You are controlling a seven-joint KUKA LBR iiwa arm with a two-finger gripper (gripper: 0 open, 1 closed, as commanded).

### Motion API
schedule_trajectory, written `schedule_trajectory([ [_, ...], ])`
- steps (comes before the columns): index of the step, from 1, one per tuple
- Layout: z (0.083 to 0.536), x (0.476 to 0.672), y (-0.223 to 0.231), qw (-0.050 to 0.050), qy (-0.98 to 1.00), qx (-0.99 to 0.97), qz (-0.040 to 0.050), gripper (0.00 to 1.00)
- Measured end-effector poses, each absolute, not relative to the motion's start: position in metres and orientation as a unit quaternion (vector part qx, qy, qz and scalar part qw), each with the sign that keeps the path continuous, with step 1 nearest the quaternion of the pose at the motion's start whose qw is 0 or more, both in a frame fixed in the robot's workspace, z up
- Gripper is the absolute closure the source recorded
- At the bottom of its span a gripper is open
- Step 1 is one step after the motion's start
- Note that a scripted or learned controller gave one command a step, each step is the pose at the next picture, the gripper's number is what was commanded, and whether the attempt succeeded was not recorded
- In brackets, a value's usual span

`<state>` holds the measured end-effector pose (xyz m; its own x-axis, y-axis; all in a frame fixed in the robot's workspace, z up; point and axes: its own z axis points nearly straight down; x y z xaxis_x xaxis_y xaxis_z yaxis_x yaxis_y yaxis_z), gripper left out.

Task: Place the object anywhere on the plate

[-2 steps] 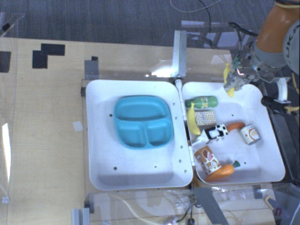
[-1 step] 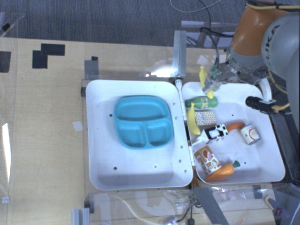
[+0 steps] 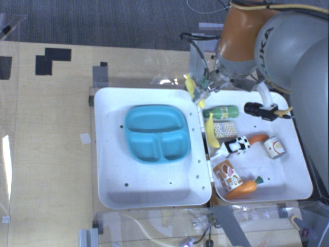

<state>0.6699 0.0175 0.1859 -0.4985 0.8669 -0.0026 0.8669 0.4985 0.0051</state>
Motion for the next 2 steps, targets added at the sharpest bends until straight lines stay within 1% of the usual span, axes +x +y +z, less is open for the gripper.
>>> schedule_trajectory([
  [1,0.186,0.665,-0.012,0.002,0.857,0.516,0.0015,1.00],
  [2,0.186,0.630,0.072,0.003,0.911,0.412,0.0018,1.00],
])
